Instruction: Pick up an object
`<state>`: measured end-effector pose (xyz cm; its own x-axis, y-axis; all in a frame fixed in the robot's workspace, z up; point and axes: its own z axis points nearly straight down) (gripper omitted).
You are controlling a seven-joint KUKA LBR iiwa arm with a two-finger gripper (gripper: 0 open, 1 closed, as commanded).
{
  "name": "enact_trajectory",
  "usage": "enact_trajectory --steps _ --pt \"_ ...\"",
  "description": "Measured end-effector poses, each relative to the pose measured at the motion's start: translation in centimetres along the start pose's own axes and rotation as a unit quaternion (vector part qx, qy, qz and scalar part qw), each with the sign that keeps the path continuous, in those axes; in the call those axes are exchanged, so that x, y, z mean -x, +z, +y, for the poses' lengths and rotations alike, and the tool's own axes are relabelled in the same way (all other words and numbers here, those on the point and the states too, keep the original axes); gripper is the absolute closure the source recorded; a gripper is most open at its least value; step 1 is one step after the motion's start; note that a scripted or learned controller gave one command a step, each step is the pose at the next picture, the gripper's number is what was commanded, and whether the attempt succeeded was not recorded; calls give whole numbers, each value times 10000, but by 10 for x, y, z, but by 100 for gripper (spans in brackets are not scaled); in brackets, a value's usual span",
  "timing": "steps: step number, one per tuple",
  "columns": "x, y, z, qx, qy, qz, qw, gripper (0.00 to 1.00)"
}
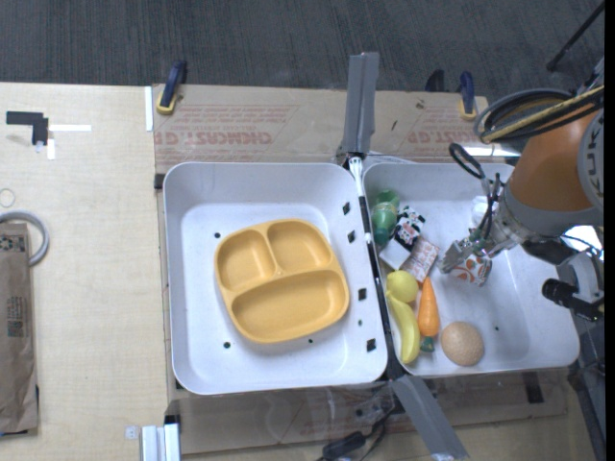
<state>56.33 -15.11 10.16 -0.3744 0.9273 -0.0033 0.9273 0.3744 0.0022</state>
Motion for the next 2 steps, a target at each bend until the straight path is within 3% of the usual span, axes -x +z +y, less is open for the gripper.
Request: enact_trajectory --steps 1,2 --pt "-12 -28 68 -18 2016 4 9795 100" --pt "-67 -89 61 -26 2663 4 9639 100"
